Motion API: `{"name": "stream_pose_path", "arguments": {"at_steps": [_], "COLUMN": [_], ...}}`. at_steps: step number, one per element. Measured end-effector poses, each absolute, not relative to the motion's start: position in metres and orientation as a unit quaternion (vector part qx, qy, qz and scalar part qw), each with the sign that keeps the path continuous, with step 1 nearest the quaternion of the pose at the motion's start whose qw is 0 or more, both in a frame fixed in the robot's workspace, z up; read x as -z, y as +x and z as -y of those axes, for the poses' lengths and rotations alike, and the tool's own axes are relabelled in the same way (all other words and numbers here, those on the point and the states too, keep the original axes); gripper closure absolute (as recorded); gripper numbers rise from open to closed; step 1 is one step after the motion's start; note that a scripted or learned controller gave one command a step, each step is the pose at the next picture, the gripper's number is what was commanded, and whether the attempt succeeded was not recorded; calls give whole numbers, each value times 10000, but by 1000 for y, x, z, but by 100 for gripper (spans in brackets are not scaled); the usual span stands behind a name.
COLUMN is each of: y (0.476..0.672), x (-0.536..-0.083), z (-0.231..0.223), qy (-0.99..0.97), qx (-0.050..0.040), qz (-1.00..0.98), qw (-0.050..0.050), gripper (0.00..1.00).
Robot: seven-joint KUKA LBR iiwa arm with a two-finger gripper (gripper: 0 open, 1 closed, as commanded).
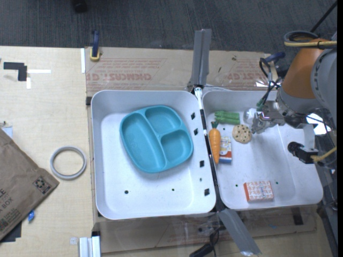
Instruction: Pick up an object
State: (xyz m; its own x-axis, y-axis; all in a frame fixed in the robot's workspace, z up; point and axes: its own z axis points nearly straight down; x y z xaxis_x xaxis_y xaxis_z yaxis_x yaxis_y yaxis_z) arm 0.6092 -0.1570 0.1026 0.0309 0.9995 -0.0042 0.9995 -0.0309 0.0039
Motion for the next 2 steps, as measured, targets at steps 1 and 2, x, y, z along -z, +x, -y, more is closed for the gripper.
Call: {"name": "stream_pose_path", "arguments": {"at_steps": [1, 2], "y": [609, 659], "x": [-102, -91], "z": [157, 167], "qy": [7180, 7405], "qx": [3, 12], "qz": [-6960, -6720], "qw": [27, -3], "gripper": [0, 0]}}
